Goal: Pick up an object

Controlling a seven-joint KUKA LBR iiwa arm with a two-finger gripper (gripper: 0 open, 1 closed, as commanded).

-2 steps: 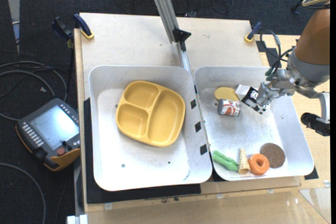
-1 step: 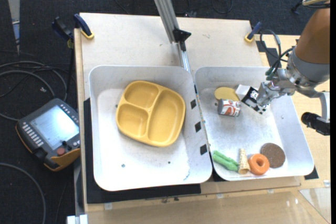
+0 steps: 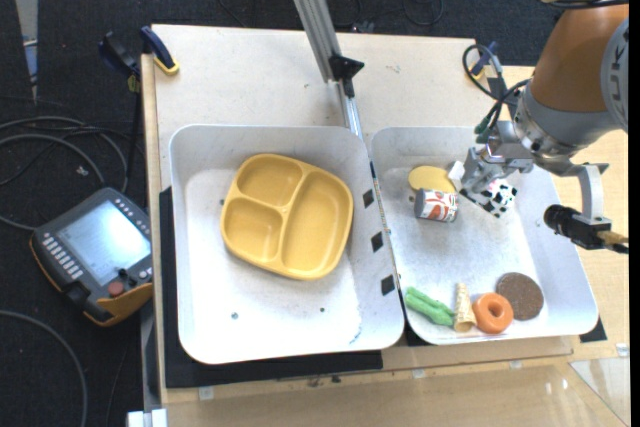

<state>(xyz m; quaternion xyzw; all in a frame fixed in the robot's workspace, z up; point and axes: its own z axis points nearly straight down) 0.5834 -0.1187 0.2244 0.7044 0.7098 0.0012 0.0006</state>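
Observation:
My gripper hangs low over the back of the right bin, reaching in from the right. Directly beneath its tip lies a small black-and-white spotted toy, partly covered by the gripper. Whether they touch is unclear. Just left of it a red-and-white can lies on its side, with a yellow round piece behind it. Along the bin's front are a brown disc, an orange ring, a pale cone and a green pod.
The left bin holds a yellow divided plate. A slanted metal pole comes down to the bins' shared back edge. A teach pendant lies on the floor at left. Clamps sit at the bench's back corners.

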